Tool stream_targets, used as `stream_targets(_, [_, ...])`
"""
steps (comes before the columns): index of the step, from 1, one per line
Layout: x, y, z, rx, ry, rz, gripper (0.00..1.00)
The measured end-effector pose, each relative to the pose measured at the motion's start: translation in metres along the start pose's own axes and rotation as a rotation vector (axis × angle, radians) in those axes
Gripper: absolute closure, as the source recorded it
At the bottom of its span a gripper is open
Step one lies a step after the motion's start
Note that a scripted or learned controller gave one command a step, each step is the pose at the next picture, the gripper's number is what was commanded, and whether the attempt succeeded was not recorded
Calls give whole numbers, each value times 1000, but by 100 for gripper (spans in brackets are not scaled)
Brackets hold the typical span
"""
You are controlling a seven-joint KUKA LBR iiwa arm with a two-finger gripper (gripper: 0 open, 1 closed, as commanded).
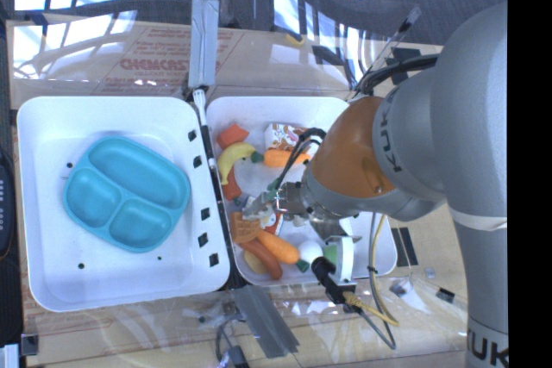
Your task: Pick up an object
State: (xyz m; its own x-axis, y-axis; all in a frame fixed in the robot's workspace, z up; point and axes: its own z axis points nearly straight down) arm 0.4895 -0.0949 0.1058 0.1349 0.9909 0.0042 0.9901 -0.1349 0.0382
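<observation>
The left bin (43, 271) holds a blue divided plate (126, 194), lying well apart from the toys. The right bin (228, 109) is crowded with play food: a banana (231, 159) near its far left, an orange piece (232, 135) just beyond it, and a carrot (279, 248) at the near side beside a brown sausage (261, 261). The arm (431, 134) reaches in from the right, its orange band (358, 152) above the pile, and the gripper (269, 204) is down among the toys. Whether it is open or grasps anything cannot be told.

Your arm (405, 151) covers the right bin's (259, 109) right half and runs off the frame's bottom edge. Its gripper's (263, 207) fingers merge into toy food (259, 185) too small and jumbled to separate.
</observation>
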Motion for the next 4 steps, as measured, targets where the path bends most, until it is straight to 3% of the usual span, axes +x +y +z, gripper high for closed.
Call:
stream_targets(1, [2, 2, -12, 0, 6, -9, 100])
stream_targets(2, [2, 2, -11, 1, 5, -8, 0])
stream_targets(3, [-6, 86, 20, 44, -3, -79, 0])
stream_targets(4, [-28, -11, 15, 44, 4, -299, 0])
